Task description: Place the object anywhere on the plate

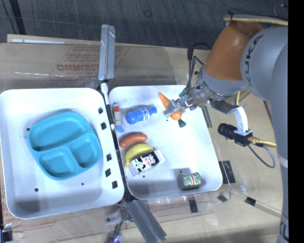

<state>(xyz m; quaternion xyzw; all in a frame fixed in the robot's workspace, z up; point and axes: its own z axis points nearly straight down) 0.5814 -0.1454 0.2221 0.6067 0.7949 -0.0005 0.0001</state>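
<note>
1. One fixed camera is mounted above the tabletop and looks down at a slant.
2. The far side of the tabletop lies toward the top of the frame, with dark floor beyond it; the near edge runs along the bottom.
3. The view is mid-range: both white bins are framed whole, the left bin and the right bin side by side across the centre.
4. The arm enters from the right side of the frame, cut off at the edge.

Glossy blue plastic plate in smooth white plastic bin; cardboard bench matt.
</note>
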